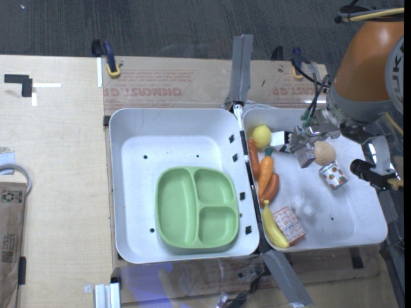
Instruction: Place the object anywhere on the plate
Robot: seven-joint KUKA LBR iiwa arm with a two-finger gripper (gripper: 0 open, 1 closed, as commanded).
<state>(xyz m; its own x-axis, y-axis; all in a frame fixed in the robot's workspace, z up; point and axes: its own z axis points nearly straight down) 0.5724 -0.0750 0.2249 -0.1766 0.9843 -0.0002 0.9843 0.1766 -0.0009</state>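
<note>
A light green plate [196, 206] with three compartments lies in the left bin [128, 172], and nothing rests on it. The right bin [359, 230] holds a yellow lemon [261, 135], an orange carrot [266, 172], a red sausage [273, 186], a banana [274, 227], a small red-patterned box [289, 224], a tan egg-shaped object [325, 151] and a small spotted cup [332, 175]. My gripper [304, 146] hangs low over the back of the right bin, between the lemon and the tan object. I see nothing clearly held in it.
The divider wall [244, 165] between the bins lies left of the carrot and lemon. A crumpled clear wrapper [302, 204] lies mid-bin. Black cable parts [369, 171] hang over the right bin's far side. The wooden bench [51, 191] stretches to the left.
</note>
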